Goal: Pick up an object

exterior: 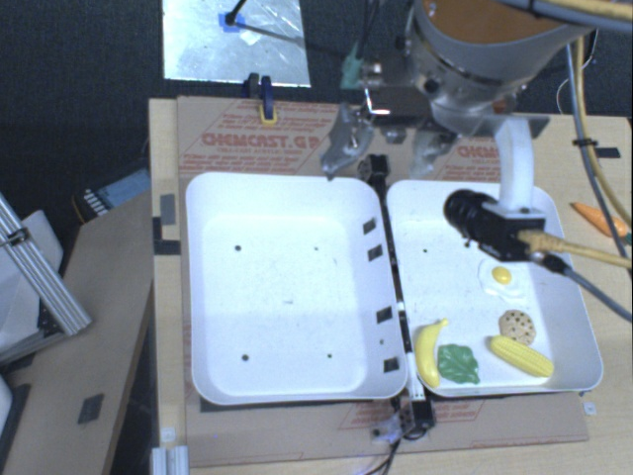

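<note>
The right bin (579, 339) holds several toy foods near its front. A yellow banana (428, 352) lies against the divider, with a green leafy piece (458, 363) beside it. A corn cob (521, 356) lies at the front right, a round cookie (515, 326) just behind it, and a fried egg (501, 277) farther back. My gripper (386, 154) hangs high over the far edge where the two bins meet. It is open, its fingers (341, 149) spread wide with nothing between them.
The left bin (203, 265) lies to the left of the divider. A black cylinder on a white bracket (487, 221) juts over the back of the right bin. Cables run down the right side. A blue and yellow clamp (264, 97) stands behind the left bin.
</note>
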Motion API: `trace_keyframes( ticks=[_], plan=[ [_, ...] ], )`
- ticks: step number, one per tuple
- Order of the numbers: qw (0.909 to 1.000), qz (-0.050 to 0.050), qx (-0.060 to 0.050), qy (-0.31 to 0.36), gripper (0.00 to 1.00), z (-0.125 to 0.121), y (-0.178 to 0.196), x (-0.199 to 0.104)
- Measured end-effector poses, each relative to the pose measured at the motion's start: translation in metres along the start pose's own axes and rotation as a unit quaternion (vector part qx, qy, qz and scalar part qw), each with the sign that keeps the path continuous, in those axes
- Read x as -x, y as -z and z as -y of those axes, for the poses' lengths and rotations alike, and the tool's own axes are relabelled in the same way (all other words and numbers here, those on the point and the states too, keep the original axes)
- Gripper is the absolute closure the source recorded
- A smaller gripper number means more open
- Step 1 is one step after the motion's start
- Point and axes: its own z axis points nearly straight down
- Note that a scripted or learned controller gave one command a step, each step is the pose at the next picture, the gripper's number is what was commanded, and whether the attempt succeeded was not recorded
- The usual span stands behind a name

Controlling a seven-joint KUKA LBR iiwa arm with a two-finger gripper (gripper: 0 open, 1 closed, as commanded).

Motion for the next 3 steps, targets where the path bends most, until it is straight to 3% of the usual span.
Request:
trace_keyframes(
  ticks=[1,2,3],
  plan=[
    [1.0000,0.000,0.000,-0.001,0.00,0.000,0.000,0.002],
    [1.0000,0.000,0.000,0.000,0.00,0.000,0.000,-0.029],
    [1.0000,0.000,0.000,-0.001,0.00,0.000,0.000,-0.027]
  ],
)
